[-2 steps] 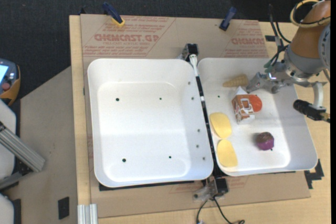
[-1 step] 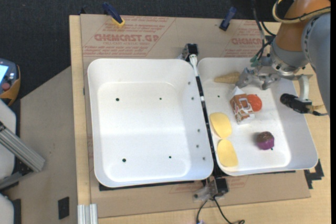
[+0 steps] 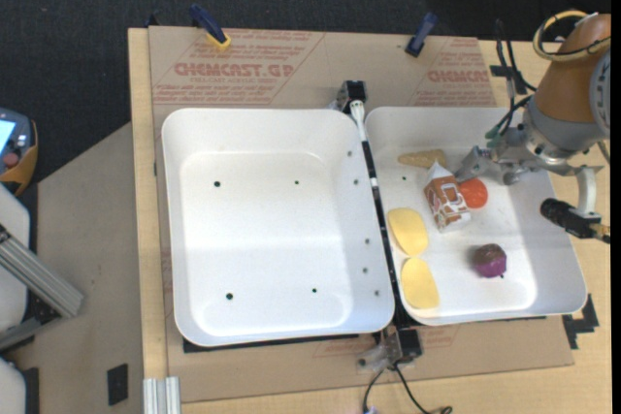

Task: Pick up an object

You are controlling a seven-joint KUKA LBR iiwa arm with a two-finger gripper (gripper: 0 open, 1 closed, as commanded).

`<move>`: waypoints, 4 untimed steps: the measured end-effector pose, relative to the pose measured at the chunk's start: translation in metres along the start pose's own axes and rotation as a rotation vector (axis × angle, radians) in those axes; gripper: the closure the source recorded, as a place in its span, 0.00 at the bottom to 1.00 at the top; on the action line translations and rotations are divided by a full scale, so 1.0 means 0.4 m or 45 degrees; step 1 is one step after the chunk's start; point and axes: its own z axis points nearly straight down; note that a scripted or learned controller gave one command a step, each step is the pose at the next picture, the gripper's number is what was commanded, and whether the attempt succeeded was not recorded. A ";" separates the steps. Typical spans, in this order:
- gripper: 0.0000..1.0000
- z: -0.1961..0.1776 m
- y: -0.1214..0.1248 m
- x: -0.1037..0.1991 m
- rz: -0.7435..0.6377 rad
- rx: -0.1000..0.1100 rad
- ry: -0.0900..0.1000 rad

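Cardboard-topped bench (image 3: 291, 53), two white bins: left bin (image 3: 267, 218), right bin (image 3: 543, 267). Gripper (image 3: 485, 162) low in right bin, jaw state unclear. Counted there: two yellow discs (image 3: 408, 231), purple piece (image 3: 489, 260), orange-white packet (image 3: 448, 202) near fingertips.

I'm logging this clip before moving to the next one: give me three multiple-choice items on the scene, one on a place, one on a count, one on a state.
1. Where does the purple object lie?
A. in the left bin
B. in the right bin
C. on the cardboard outside the bins

2. How many flat yellow pieces lie in the right bin?
A. one
B. two
C. four

3. What is the state of the orange-and-white box?
A. resting in the bin, beside the orange ball
B. lifted clear above both bins
C. lying in the left bin

Answers:
1 B: it sits on the right bin's floor, toward the near edge.
2 B: two yellow pieces lie along the bin's left side.
3 A: it rests on the bin floor, with the pincer just above it in the view.
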 end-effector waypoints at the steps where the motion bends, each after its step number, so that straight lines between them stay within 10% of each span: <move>1: 0.00 0.001 0.121 -0.028 -0.007 0.011 0.021; 4: 0.00 -0.006 0.041 0.275 -0.003 -0.013 -0.011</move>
